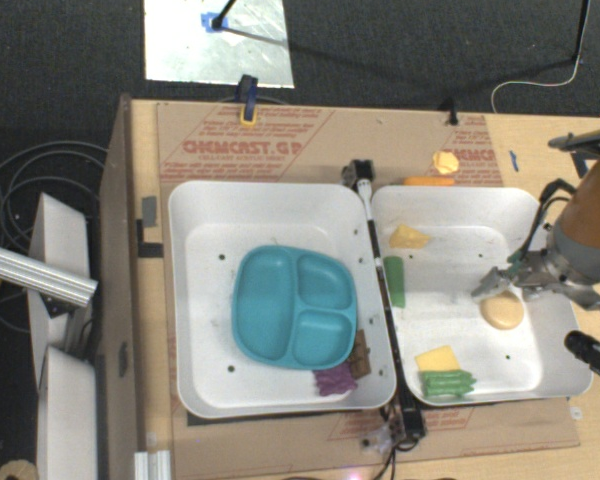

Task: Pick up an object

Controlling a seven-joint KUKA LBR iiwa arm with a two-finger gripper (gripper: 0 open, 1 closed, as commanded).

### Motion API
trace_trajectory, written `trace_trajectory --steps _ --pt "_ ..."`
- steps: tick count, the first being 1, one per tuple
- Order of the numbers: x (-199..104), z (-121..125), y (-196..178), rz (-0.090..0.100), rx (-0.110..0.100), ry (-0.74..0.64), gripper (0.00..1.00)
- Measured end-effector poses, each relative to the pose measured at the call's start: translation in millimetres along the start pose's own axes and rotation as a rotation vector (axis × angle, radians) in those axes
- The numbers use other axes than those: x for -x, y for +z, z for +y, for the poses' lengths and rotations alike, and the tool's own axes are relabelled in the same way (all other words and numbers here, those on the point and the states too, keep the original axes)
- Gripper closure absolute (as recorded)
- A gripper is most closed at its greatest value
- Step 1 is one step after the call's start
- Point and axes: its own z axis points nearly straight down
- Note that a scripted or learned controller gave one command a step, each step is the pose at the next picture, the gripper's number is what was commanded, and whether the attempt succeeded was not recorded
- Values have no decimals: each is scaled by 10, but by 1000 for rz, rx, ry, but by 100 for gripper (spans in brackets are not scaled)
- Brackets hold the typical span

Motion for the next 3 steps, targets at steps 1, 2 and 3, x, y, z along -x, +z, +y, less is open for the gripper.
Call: trace_trajectory --steps 1,2,3 --pt "95 -246 321 0 -4 2 0" --pt "-295 271 308 0 2 -7 0" --pt "116 -226 315 0 -5 5 0"
